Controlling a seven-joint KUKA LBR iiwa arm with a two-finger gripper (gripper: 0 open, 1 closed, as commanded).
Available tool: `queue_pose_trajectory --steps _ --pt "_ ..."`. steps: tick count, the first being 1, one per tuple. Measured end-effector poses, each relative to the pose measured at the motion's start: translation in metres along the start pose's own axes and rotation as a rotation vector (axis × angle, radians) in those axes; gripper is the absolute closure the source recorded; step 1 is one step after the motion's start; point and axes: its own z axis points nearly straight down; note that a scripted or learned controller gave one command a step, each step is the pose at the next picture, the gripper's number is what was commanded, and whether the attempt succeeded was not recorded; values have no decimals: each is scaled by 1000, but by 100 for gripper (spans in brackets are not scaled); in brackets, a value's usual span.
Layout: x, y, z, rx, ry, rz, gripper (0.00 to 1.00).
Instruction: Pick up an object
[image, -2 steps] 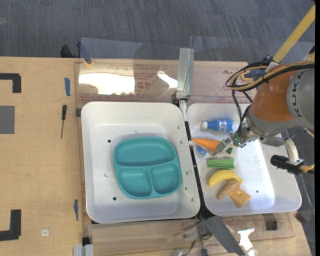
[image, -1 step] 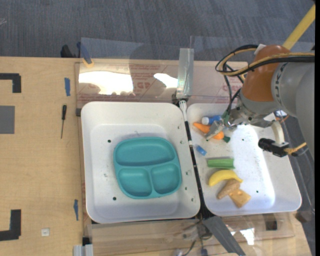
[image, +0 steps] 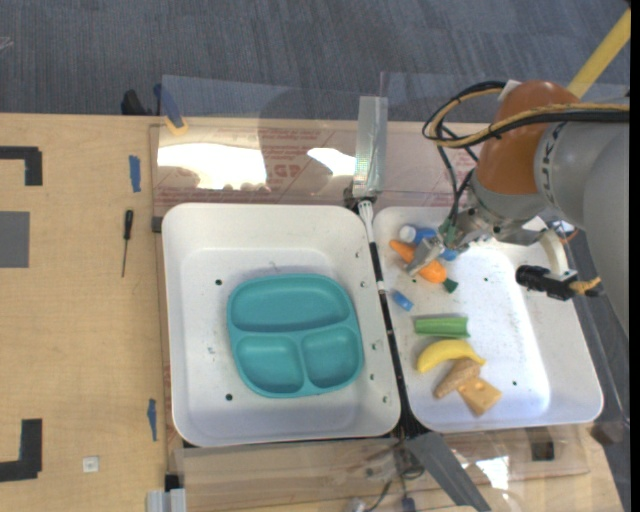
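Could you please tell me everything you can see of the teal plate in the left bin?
The teal plate is a rounded, oblong divided dish, plastic by its look, with a matte, even colour. It has three compartments: one long one across the far side and two smaller ones on the near side, split by raised ridges. It lies flat and right way up in the middle of the left bin, resting on the bin's white floor.

The gripper (image: 452, 238) hangs over the far left corner of the right bin (image: 560, 390), among a cluster of small toys (image: 425, 258). Nearer the camera from it lie a cucumber (image: 441, 325), then a banana (image: 447, 354), then bread pieces (image: 466, 385). To its left, the other bin (image: 190, 250) holds a divided tray (image: 294, 334).
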Motion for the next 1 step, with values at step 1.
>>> queue_pose_trajectory --steps 1 --pt "2 0 -11 3 5 -4 100"
